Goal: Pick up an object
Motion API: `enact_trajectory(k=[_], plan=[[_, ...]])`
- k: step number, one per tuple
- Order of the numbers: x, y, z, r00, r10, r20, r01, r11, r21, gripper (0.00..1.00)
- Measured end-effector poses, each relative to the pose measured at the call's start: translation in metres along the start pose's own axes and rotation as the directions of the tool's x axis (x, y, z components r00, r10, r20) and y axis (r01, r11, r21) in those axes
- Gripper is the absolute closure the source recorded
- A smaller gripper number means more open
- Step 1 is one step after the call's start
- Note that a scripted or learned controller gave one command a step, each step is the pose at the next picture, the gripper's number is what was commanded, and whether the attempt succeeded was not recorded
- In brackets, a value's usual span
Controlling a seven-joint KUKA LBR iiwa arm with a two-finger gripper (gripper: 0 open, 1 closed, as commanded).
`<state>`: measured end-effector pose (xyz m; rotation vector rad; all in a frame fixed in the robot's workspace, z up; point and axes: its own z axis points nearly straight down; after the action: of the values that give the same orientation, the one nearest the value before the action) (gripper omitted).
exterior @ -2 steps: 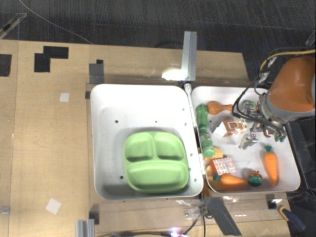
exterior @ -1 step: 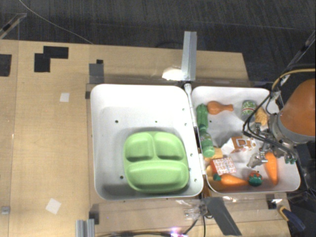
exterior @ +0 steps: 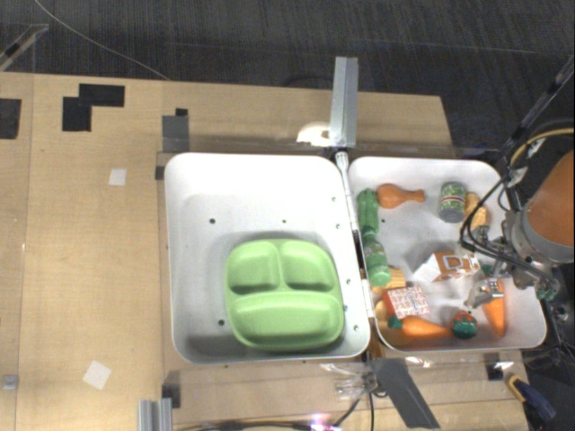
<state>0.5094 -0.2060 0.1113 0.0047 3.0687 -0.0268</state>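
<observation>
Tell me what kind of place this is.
Probably a robotics lab set up for grasping trials. A robot arm reaches over two white bins on a wooden bench; the left holds a green tray, the right toy food such as a carrot.

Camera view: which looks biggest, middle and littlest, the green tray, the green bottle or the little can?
1. green tray, by far the biggest.
2. green bottle, long and thin.
3. little can, the smallest.
</observation>
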Motion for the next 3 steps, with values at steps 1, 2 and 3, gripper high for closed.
enact_trajectory(k=[1,2,3], plan=[[-0.001,0.001,-0.002,0.917,-0.400,0.003,0.400,0.917,0.014,0.00],[-0.007,0.020,-0.002,0.830,-0.558,-0.004,0.558,0.829,0.011,0.00],[-0.079,0.101,0.025,0.735,-0.677,-0.025,0.676,0.735,-0.052,0.00]])
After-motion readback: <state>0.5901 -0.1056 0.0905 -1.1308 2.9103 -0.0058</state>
